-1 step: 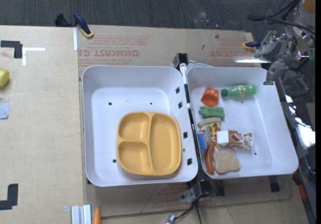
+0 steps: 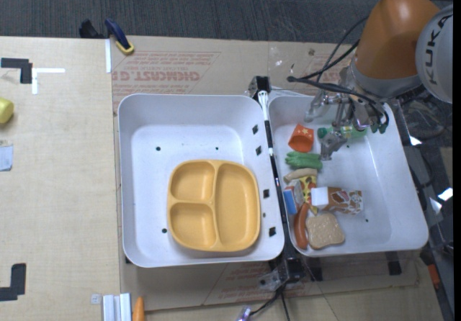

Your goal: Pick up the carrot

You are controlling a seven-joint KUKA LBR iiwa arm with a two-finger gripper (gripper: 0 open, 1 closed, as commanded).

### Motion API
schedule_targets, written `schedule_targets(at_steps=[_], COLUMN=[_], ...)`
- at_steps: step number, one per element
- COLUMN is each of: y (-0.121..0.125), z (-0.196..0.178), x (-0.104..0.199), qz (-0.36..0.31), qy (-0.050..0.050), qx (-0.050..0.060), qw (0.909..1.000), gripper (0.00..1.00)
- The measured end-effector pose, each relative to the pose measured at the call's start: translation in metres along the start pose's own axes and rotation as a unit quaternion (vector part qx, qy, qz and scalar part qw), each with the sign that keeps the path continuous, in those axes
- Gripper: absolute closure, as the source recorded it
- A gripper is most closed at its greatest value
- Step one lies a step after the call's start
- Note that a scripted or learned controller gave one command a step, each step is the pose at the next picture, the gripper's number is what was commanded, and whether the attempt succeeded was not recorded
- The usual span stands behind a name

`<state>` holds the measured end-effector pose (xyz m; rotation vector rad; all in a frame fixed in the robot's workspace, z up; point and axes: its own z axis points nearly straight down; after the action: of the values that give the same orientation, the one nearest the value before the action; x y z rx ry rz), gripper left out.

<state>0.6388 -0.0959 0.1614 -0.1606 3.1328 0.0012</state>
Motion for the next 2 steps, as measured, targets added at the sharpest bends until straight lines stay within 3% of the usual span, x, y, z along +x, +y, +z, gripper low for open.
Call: schedule_targets(at_steps=[1, 2], y=[0.078, 0.154], z=[-0.032, -0.033], x=[0.03, 0.058], qz=[-0.078, -0.113], qy=[0.0, 0.0], qx=[0.0, 0.0], qw=[0.997, 0.9936], gripper=[0.0, 0.0])
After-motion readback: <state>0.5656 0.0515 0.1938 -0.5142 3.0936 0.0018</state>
